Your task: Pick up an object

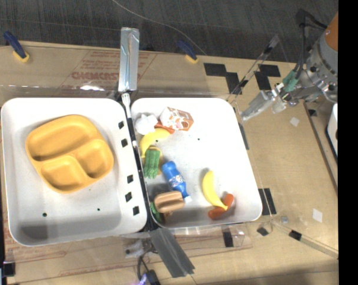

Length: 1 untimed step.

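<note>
Gripper (pixel 250 112) sits outside the right bin (pixel 241 159), just off its upper right corner; jaw state cannot be told. The banana (pixel 209 188) lies well apart from the blue bottle (pixel 174 179), a clear target: recommend a centred, straight descent across its narrow width.

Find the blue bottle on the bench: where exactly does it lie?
The blue bottle lies in the right bin, near its lower middle, between the green toy on its left and the banana on its right, just above the hot dog.
</note>
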Available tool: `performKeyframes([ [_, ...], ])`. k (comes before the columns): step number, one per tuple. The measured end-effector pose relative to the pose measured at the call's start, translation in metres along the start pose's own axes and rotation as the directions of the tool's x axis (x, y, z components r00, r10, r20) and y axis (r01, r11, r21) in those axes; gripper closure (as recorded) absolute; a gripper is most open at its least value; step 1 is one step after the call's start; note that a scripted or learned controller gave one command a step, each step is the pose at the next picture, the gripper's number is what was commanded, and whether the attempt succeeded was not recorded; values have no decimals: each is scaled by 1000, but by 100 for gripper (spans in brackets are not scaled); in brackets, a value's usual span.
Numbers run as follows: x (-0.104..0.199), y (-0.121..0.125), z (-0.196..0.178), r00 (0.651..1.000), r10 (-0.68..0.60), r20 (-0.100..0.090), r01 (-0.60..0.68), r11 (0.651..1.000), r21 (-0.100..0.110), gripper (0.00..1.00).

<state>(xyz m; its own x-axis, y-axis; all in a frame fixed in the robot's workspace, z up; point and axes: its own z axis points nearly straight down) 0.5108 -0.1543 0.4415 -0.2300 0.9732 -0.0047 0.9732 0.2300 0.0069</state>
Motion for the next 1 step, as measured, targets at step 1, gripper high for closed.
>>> performKeyframes([
  [1,28,12,167,962,272,-3,-272,962,17,0],
])
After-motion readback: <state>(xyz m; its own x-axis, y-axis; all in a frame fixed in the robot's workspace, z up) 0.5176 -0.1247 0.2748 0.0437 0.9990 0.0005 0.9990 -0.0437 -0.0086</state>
